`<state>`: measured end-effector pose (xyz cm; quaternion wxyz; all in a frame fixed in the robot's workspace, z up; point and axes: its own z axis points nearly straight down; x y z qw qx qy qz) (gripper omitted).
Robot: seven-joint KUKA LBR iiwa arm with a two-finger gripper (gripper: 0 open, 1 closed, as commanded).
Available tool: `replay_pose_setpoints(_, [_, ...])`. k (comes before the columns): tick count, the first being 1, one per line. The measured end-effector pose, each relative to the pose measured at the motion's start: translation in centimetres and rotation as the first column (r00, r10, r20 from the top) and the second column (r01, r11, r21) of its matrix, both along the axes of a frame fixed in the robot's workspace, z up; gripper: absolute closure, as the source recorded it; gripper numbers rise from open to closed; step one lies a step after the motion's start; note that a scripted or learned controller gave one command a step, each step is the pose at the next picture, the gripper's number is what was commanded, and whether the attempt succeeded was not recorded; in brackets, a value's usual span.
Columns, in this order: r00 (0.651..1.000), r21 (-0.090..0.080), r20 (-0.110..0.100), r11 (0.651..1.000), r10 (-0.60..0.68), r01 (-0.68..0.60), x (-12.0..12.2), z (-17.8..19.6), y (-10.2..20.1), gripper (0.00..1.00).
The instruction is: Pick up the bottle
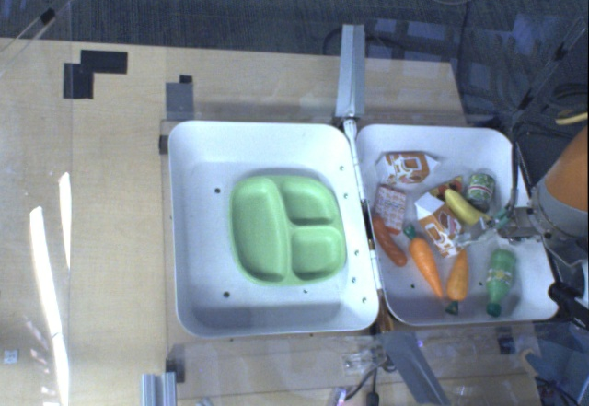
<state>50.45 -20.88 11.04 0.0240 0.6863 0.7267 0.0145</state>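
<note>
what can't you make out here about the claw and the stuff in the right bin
- Claw, camera view: too small and blurred to tell how it is set.
- Green bottle: label too small to read.
- Arm: cut off by the right edge.
- Snack packets: print blurred.
- Can: partly covered by the banana.

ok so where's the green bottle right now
The bottle lies in the right bin, near its front right corner, just right of the orange pepper.
</note>
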Motion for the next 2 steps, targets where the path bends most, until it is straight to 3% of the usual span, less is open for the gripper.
replay_pose_setpoints(2, [1.0, -0.002, 0.001, 1.0, 0.019, -0.019, 0.01, -0.01, -0.03, 0.0])
